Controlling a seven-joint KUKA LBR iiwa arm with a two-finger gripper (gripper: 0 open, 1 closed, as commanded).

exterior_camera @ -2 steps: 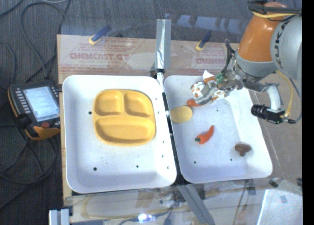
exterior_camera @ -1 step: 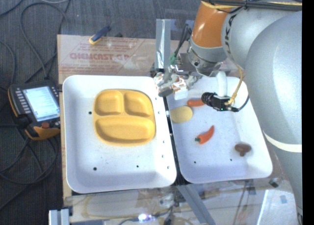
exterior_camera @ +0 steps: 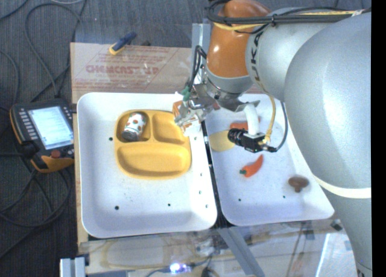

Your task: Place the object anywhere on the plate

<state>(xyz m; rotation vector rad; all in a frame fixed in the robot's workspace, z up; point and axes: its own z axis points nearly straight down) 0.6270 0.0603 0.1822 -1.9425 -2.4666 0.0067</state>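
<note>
The plate [exterior_camera: 154,155] in the left bin [exterior_camera: 96,209] is smooth yellow plastic with rounded corners, moulded into three compartments. A small rounded object [exterior_camera: 134,126], pale with reddish spots, lies in its upper left compartment. My arm [exterior_camera: 313,76] comes in from the right, broad, grey and glossy, with the orange band [exterior_camera: 232,43] above my wrist, bending down so my gripper [exterior_camera: 188,113] hangs over the plate's upper right corner, near the seam between the bins. Whether my hand is clenched or released I cannot tell from here. The right bin [exterior_camera: 271,206], shallow white plastic like the left one, holds an orange carrot [exterior_camera: 253,166] with a green tip, a small brown lump [exterior_camera: 298,182] and a pale yellow disc [exterior_camera: 221,141]
</note>
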